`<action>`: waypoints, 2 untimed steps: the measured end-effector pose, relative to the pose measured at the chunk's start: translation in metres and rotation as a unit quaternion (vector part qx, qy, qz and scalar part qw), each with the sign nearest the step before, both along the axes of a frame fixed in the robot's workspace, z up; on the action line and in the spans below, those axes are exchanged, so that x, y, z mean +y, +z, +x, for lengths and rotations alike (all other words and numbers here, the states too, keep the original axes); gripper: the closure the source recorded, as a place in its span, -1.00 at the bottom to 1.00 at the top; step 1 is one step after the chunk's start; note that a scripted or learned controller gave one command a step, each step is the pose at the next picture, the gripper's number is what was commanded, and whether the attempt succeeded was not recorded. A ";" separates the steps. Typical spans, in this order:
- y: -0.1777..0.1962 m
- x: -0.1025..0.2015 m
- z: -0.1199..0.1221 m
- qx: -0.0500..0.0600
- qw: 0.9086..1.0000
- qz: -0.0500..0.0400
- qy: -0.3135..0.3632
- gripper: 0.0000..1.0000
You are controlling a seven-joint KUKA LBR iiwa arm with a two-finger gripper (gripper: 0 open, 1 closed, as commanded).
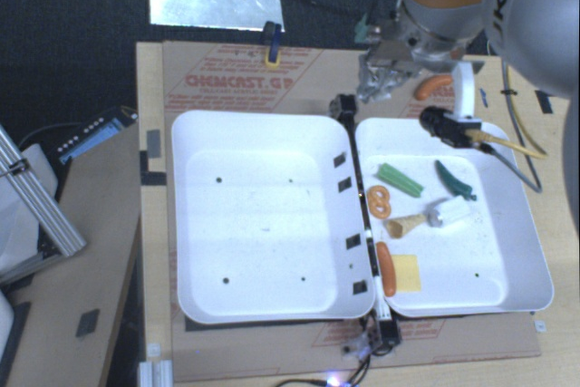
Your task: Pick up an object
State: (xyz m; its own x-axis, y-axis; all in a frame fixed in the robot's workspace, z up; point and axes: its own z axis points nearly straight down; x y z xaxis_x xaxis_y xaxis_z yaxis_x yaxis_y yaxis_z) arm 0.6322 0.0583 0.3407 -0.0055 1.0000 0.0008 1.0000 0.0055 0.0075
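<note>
Dark carpet all around, and my bench [245,72] is a cardboard-covered board carrying the two white bins. The left bin [263,213] has nothing but a few specks. The right bin [507,222] has all the stuff: a light green stick [400,179] and a dark green pod-shaped piece [454,179] toward its far edge, a pretzel [379,201] by the divider, an ice cream cone [407,224] touching a small white piece [448,213] mid-bin, plus a hot dog [388,270] beside a yellow cheese slice [405,273] at the near left corner. My gripper [379,84] hangs over the bench's far edge, just behind the bins. Honestly can't tell if it's clamped or not.
</note>
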 end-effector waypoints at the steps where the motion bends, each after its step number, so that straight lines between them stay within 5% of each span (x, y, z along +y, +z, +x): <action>1: 0.027 0.024 0.037 0.000 1.000 0.000 0.000 1.00; 2: 0.041 0.027 0.037 0.002 1.000 -0.001 -0.001 1.00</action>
